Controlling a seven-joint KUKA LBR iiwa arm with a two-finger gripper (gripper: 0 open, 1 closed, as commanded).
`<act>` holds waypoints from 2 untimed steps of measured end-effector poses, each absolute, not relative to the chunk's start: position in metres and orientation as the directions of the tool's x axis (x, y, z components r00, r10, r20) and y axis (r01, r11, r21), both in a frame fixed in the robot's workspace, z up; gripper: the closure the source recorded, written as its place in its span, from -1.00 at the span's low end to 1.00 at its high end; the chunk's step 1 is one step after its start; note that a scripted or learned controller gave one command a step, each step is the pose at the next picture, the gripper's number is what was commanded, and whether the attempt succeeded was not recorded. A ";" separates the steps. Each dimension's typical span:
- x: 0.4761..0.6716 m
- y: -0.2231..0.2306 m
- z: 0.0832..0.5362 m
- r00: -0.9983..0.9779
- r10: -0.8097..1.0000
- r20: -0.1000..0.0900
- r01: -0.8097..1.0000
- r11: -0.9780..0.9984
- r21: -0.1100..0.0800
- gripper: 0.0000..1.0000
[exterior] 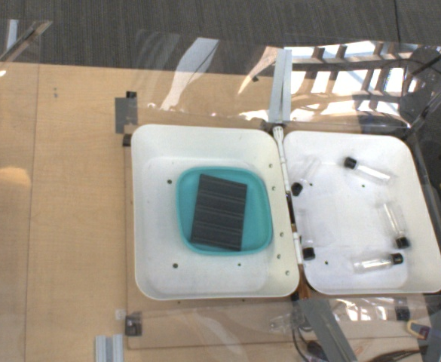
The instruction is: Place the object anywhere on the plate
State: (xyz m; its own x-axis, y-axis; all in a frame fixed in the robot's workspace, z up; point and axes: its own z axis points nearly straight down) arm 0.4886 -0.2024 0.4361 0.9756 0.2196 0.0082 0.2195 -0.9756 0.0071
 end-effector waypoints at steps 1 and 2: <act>0.489 -0.202 0.436 0.976 0.220 0.008 0.220 -0.976 0.007 -1.00; 0.489 -0.202 0.436 0.976 0.220 0.008 0.220 -0.976 0.007 -1.00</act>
